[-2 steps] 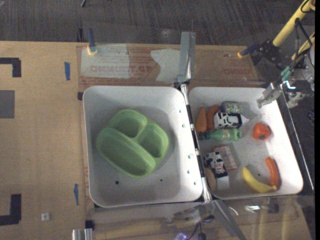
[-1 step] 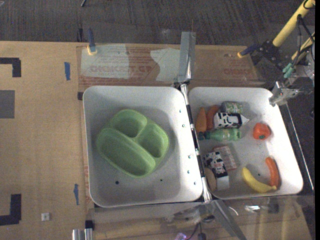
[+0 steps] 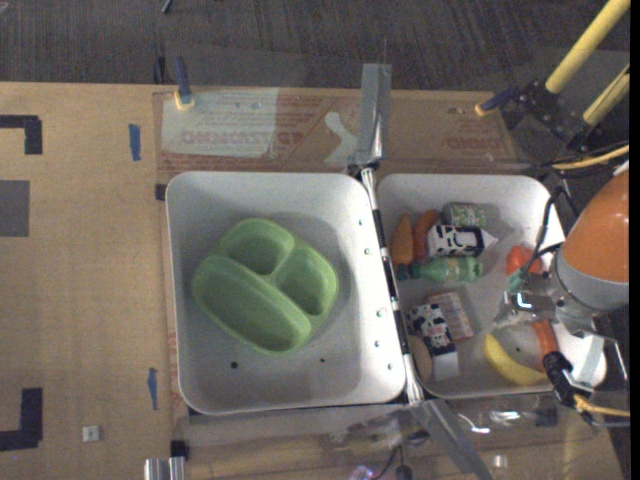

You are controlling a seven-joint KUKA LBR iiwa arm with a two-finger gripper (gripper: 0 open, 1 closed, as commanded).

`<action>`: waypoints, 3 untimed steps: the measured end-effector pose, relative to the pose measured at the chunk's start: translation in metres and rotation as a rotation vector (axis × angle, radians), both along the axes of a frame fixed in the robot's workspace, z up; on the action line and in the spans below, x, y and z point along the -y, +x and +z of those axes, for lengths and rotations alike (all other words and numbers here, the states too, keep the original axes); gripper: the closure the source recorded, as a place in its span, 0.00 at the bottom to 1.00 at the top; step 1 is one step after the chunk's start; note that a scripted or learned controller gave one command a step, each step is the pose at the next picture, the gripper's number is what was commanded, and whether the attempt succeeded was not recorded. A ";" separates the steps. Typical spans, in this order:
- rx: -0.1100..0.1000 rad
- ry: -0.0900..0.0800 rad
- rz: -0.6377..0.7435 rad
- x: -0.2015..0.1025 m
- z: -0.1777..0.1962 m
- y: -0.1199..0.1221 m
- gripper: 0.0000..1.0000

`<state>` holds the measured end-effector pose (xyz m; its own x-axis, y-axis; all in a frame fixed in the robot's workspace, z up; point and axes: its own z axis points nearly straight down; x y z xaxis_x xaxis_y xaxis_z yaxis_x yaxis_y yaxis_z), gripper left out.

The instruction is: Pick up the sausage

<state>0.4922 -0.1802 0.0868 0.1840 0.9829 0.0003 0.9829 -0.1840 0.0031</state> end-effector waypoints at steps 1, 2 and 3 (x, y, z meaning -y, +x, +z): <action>-0.003 0.000 -0.096 -0.021 0.181 -0.012 1.00; -0.003 -0.001 -0.081 0.012 0.256 -0.002 1.00; -0.003 -0.001 -0.088 -0.065 0.348 0.016 1.00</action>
